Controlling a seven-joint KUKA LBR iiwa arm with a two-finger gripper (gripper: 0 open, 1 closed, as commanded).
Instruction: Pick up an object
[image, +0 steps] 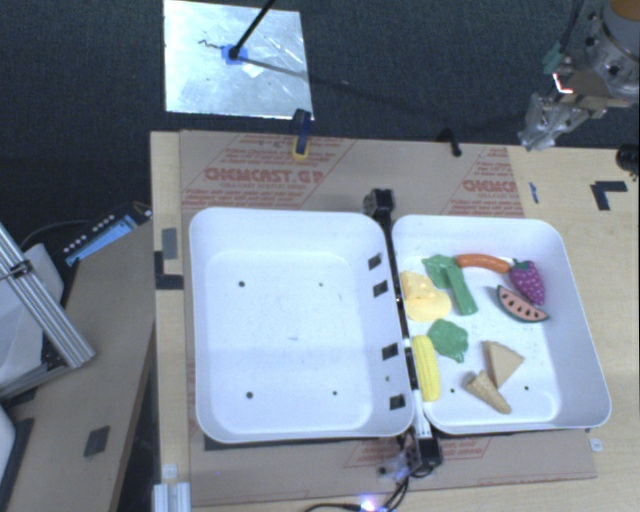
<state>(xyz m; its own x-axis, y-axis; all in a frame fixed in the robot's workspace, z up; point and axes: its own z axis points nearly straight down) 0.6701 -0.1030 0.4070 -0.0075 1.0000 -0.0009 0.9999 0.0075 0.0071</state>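
The right bin (575, 330) holds several toy foods: a purple grape bunch (528, 281), a watermelon slice (521, 305), an orange carrot (483, 262), a green vegetable (451, 281), a yellow piece (423, 297), a green leafy piece (449, 338), a corn cob (427, 366), a tan wedge (500, 361) and a cone (487, 390). My gripper (548, 122) hangs high at the top right, well above and behind the right bin, with nothing seen between its fingers.
The left bin (290, 320) lies beside the right one, joined by a black hinge strip (385, 290). A shiny sheet (237, 60) lies at the back left. Metal framing (40, 310) stands at the far left edge.
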